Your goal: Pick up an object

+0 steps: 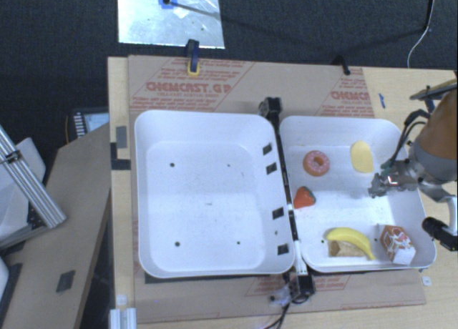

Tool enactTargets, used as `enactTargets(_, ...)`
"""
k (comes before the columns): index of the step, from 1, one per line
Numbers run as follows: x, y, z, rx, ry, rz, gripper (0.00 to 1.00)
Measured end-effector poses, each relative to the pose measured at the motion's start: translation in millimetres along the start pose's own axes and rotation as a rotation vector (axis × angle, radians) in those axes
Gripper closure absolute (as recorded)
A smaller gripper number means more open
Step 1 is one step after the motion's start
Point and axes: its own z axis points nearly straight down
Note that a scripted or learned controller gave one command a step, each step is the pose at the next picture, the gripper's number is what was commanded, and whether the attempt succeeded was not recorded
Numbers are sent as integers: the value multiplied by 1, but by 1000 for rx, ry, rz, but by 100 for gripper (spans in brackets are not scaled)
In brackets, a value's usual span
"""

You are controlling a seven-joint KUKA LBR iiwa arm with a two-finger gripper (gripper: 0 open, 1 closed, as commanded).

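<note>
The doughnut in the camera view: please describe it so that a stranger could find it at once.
Look at the right bin of the two white bins. In its upper left part, left of the yellow lemon and above the strawberry, lies the doughnut. It is the one pink ring with a hole in the middle.

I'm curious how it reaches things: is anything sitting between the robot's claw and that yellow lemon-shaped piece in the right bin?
Nothing visible. The gripper sits just right of and below the yellow lemon-shaped piece, with bare white bin floor between them.
</note>
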Motion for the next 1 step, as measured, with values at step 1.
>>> enactTargets(1,0,1,-11,-3,-1,1,100)
